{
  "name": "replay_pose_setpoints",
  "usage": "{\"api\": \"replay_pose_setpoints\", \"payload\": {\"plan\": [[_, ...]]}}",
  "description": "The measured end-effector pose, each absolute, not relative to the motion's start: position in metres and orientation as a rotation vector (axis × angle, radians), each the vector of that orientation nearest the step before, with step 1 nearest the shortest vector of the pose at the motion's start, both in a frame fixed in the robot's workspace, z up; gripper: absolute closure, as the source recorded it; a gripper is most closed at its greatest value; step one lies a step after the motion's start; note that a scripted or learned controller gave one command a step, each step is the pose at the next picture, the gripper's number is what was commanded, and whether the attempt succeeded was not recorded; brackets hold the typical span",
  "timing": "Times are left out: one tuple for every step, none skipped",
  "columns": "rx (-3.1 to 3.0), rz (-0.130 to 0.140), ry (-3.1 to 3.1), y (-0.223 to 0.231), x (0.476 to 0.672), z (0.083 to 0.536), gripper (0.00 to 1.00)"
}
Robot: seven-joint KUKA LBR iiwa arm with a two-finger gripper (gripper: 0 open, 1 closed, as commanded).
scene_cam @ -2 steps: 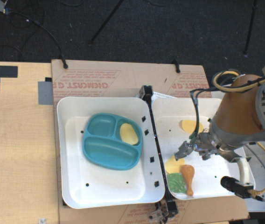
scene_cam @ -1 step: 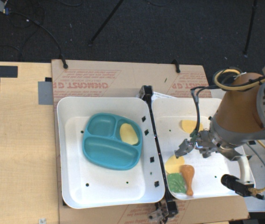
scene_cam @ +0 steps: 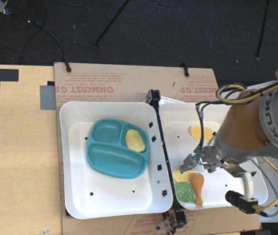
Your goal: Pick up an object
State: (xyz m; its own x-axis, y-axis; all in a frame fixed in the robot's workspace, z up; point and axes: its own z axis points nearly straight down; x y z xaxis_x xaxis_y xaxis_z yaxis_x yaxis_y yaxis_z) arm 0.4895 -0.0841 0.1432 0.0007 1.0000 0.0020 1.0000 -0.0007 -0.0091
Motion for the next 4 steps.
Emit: {"api": "replay_pose_setpoints", "payload": {"plan": [[-2.217,0.007,-2.215,-0.083,0.488,0.089,0.00],[-2.222,0.003,-2.212,-0.085,0.489,0.103,1.00],[-2.225,0.000,-2.217,-0.087,0.486,0.146,1.00],[-2.221,-0.003,-2.224,-0.085,0.484,0.208,1.00]]}}
